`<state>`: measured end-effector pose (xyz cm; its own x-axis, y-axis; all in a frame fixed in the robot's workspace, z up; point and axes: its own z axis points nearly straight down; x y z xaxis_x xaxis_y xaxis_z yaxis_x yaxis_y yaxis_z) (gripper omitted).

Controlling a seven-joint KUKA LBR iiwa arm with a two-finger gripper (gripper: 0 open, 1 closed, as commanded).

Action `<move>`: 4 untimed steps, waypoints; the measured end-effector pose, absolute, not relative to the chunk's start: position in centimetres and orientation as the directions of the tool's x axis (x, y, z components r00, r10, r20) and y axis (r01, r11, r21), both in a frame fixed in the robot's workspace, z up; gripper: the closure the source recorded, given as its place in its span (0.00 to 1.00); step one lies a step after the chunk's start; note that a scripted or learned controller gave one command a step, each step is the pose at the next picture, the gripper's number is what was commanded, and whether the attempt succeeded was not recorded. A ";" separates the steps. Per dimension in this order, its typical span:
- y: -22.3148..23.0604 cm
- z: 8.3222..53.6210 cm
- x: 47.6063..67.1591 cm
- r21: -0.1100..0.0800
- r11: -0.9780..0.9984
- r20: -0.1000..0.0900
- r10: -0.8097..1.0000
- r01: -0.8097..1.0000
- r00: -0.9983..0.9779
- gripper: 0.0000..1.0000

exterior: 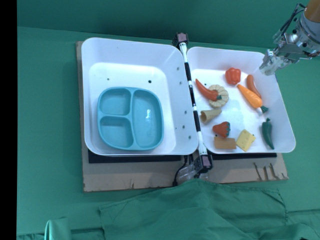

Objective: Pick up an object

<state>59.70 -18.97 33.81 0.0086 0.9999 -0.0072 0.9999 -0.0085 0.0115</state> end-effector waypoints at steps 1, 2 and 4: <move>-19.1 35.1 59.8 0.018 -0.012 -0.010 1.000 1.000 0.012 1.00; -18.7 25.5 56.4 -0.007 -0.006 0.000 1.000 1.000 0.006 1.00; -18.8 23.5 46.9 0.001 -0.007 -0.001 1.000 1.000 0.007 1.00</move>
<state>46.88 -18.75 23.46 0.0071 1.0000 -0.0005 1.0000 -0.0071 0.0007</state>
